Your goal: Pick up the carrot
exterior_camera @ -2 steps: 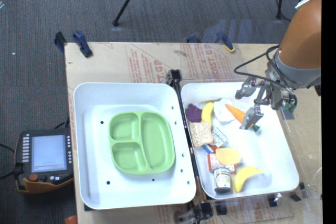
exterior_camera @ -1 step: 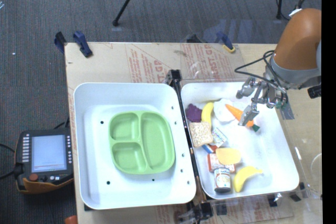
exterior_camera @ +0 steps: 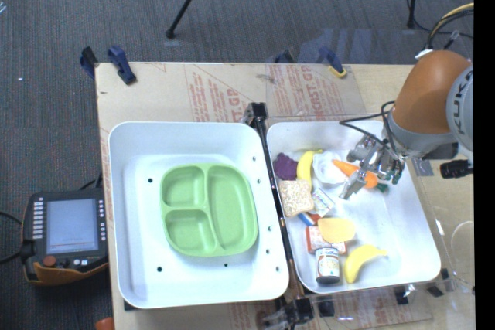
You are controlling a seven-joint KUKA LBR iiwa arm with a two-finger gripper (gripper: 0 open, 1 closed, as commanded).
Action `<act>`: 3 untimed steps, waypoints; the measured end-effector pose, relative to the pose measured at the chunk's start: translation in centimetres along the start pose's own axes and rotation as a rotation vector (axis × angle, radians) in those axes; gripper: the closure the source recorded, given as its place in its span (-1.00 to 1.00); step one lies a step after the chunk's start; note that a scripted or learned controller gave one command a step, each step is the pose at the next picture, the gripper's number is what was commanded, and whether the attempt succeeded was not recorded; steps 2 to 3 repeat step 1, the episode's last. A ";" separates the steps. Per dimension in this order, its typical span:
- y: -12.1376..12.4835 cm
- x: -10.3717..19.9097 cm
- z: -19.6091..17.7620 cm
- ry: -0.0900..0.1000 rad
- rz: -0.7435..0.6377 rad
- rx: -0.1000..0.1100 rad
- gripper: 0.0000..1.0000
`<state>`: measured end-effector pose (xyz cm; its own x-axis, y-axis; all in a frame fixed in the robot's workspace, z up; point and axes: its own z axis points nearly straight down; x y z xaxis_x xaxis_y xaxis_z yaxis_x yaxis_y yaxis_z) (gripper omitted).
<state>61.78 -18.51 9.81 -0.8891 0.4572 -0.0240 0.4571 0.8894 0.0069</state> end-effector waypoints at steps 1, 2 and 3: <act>0.2 0.5 -0.2 0.016 -0.006 0.003 1.00; 0.2 0.5 -0.2 0.016 -0.006 0.003 1.00; 0.2 0.5 -0.2 0.016 -0.006 0.003 1.00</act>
